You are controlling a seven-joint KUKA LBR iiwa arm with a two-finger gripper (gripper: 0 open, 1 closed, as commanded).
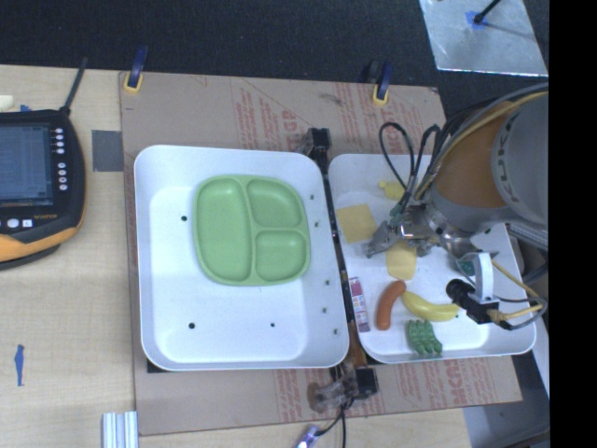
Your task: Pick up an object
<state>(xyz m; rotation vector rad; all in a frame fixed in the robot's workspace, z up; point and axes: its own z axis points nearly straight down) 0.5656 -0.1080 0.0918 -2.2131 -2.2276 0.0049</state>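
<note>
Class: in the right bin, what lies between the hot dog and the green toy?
In the camera view, the banana lies between the hot dog and the green toy.

Two white bins (154,250), one green divided plate (250,229), one banana (429,306), one sausage (389,304), three yellow pieces (355,222), one green toy (423,338).

Yellow banana (431,306), red sausage (388,304), right bin (504,343)

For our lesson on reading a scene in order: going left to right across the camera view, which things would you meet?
Orange-edged handheld control tablet → green divided plastic plate → pale yellow square toy cheese slice → red toy sausage → yellow toy banana.
</note>
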